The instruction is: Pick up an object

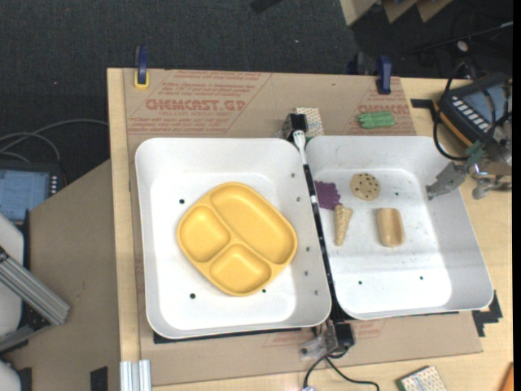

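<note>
White bins sit side by side on the worktop. Near the right bin's (456, 287) left wall a cookie (365, 186), cone (342, 222) and bun (391, 226) are spread apart, easing a grasp. At its right edge, the hand's (446, 179) state cannot be told.

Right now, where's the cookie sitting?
The cookie lies in the right bin, toward its back, just above the cone and the bread roll, with a purple piece to its left.
</note>
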You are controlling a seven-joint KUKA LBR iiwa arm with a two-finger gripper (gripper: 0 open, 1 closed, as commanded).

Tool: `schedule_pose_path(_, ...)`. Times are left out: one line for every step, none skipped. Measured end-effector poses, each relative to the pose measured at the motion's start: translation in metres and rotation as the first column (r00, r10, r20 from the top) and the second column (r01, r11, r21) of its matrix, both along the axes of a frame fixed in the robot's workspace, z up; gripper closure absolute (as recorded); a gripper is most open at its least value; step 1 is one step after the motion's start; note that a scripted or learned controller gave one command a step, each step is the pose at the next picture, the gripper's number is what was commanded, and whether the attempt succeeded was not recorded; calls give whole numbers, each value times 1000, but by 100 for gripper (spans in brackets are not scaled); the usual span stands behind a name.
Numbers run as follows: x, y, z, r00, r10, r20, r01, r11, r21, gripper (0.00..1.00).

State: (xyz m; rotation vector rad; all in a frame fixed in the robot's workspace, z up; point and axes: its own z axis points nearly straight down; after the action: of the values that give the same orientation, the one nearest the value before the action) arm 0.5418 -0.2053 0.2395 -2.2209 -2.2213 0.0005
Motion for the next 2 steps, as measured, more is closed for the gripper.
schedule_pose_path(64,32,-70,1000,5,3,-5,1000,-1,0)
schedule_pose_path(98,57,23,1000,5,13,-5,1000,-3,0)
